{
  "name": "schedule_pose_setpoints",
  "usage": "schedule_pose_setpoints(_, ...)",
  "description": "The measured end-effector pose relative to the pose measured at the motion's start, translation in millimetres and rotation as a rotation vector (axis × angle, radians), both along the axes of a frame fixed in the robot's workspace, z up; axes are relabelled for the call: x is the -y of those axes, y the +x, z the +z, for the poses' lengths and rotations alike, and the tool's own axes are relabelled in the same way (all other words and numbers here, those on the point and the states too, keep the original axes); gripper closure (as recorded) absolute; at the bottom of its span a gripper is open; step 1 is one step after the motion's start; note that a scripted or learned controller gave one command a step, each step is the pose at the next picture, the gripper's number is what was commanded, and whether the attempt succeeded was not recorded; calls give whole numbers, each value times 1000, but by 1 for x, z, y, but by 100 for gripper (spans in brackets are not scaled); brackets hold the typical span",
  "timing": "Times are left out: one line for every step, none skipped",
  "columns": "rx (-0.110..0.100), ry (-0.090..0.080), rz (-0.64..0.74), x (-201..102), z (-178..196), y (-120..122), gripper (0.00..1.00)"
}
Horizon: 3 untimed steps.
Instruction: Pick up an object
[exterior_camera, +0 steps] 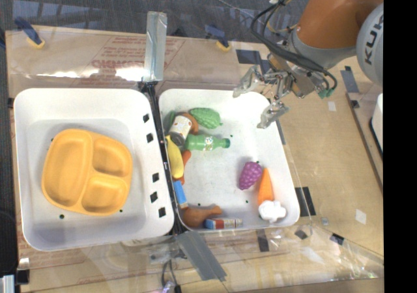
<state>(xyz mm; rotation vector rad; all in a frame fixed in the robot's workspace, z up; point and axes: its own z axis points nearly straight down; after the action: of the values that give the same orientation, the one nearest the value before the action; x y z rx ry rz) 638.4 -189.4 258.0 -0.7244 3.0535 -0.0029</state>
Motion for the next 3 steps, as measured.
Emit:
schedule_pose_setpoints(-10, 3, -72, 21, -84, -82, 0)
schedule_pose_setpoints(-4, 2, 39, 15, -167, -116, 0)
schedule_pose_setpoints(1, 1, 49, 13, -155, -113, 100)
